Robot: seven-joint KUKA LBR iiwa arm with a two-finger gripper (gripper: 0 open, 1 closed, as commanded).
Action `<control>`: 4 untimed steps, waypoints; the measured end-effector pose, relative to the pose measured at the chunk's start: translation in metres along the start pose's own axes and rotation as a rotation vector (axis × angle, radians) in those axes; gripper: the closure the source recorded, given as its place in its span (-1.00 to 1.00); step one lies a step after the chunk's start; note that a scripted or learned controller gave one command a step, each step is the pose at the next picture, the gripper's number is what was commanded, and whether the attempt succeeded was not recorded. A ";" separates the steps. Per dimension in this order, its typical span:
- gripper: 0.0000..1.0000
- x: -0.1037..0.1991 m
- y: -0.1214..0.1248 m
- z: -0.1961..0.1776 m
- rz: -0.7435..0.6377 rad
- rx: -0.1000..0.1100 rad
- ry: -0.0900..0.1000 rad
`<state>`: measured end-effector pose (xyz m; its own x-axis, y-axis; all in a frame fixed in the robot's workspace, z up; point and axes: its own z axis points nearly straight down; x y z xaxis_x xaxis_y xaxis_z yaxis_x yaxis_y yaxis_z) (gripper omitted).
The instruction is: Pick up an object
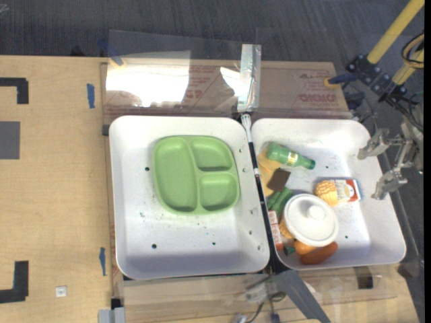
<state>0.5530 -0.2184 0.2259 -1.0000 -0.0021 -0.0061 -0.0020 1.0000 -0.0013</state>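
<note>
An orange fruit [315, 252] and white lidded bowl [310, 219] crowd the right bin [384, 237] with a green bottle [289, 157]; the left bin [128, 200] holds a green divided tray [196, 174]; labels unreadable, claw's state untellable.

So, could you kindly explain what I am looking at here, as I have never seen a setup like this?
One fixed camera looks down at a slant on a bench with two shallow white bins. The left bin holds a green divided plate. The right bin holds a pile: a green bottle, a white lidded bowl, a snack packet, something orange and a dark block. The robot arm reaches in from the right; the metal parts at the bin's right edge look like its claw, holding nothing that I can see.
</note>
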 end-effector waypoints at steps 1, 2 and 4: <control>-1.00 -0.060 0.041 0.059 0.198 -0.002 0.001; -1.00 -0.065 0.116 0.137 0.474 -0.002 -0.004; 1.00 -0.097 0.146 0.037 0.821 -0.002 -0.004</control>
